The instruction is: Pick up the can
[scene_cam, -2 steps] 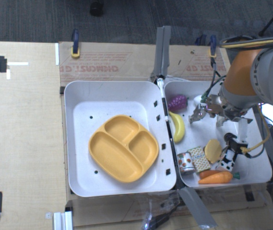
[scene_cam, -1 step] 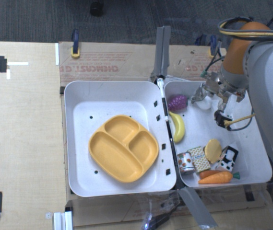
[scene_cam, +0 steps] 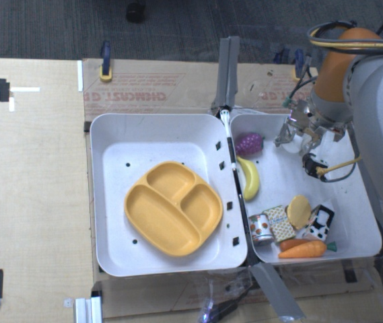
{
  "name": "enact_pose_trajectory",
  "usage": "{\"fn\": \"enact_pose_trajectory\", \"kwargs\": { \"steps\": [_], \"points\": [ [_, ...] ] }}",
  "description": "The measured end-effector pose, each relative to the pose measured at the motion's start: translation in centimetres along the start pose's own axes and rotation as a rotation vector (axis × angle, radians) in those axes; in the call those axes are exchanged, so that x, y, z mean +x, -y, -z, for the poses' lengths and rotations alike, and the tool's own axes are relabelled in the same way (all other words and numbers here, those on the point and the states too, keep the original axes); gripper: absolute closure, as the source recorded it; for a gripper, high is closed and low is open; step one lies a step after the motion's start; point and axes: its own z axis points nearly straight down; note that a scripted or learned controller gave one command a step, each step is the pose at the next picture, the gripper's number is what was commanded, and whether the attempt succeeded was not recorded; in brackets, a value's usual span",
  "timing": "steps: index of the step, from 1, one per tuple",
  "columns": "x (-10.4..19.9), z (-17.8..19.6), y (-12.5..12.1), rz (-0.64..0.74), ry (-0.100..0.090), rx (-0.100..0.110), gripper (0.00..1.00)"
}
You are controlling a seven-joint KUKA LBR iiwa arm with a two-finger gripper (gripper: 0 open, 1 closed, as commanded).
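We've got the can (scene_cam: 261, 228) lying on its side in the right bin (scene_cam: 353, 200), at the bin's near left corner, touching a patterned box (scene_cam: 280, 224). Just past that box sits a tan round thing (scene_cam: 299, 211), with a carrot (scene_cam: 303, 249) below it. Up from the can there's a banana (scene_cam: 249, 177), then purple grapes (scene_cam: 249, 142). The gripper (scene_cam: 301, 136) hangs at the far end, well apart from the can, holding nothing; can't tell how far it's open. The left bin (scene_cam: 110, 200) has a yellow tray (scene_cam: 173, 208).

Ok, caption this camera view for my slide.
Gripper hovers over the right bin, far from the can beside the banana.
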Motion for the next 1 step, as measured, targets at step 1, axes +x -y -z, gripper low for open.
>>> {"fn": "enact_pose_trajectory", "kwargs": {
  "steps": [1],
  "points": [
    [0.02, -0.03, 0.02, 0.0, 0.0, 0.001, 0.0]
  ]
}}
